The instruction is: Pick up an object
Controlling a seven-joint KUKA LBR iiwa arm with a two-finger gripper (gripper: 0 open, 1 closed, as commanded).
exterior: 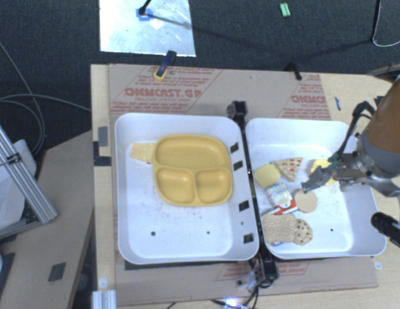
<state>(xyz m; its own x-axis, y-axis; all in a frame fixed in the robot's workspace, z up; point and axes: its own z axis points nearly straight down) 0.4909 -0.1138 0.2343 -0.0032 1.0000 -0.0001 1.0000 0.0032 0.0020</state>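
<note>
Over the right bin (354,237), food pieces crowd the left half: yellow lump (266,174), waffle wedge (290,168), wrapped piece (280,197), tan disc (307,202), cracker (279,228), cookie (302,232); the left bin (132,237) has a yellow tray (190,170) and a pale slice (142,152). Arm enters from the right, gripper (314,183) low, pointing left, just above the disc, beside a yellow piece (322,165). Finger gap cannot be told, nothing seen held.

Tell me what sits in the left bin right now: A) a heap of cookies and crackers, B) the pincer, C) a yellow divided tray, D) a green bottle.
C: the yellow divided tray lies in the left bin, while the cookies and crackers are in the right bin.
</note>
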